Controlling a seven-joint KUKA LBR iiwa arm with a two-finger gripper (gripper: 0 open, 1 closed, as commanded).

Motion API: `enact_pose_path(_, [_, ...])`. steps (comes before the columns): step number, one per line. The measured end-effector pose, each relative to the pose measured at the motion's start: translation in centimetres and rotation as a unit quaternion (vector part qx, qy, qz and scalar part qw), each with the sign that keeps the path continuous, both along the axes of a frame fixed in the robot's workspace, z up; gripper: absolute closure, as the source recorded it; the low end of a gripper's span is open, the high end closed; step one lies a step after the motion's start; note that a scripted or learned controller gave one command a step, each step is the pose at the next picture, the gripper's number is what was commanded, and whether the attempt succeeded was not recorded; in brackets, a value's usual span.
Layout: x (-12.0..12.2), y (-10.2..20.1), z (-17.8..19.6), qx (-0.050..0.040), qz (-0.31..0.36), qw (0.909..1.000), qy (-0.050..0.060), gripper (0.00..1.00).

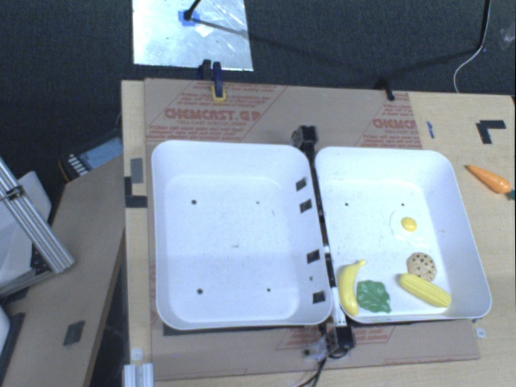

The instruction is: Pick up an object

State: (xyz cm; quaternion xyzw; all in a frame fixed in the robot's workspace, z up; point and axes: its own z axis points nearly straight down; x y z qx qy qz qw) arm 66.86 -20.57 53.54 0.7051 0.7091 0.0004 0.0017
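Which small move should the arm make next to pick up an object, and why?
Probably it should reach in from the right to above the fried egg in the right bin. The egg lies apart from the other items, whereas the banana, green leaf, cookie and corn crowd the bin's near edge.

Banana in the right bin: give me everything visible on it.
The banana is a small, smooth yellow toy, plastic by its look, curved, with a short stem tip pointing up and right. It lies flat on the floor of the right bin, in the near-left corner, close along the wall next to the left bin. Its lower right side meets a green leafy piece; whether they touch or merely overlap in view is unclear. It looks whole and unmarked.
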Motion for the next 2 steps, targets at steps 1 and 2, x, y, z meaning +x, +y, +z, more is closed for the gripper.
enact_pose_path(1, [0.0,0.0,0.0,0.0,0.0,1.0,0.0,0.0])
enact_pose_path(2, [0.0,0.0,0.0,-0.0001,0.0,1.0,0.0,0.0])
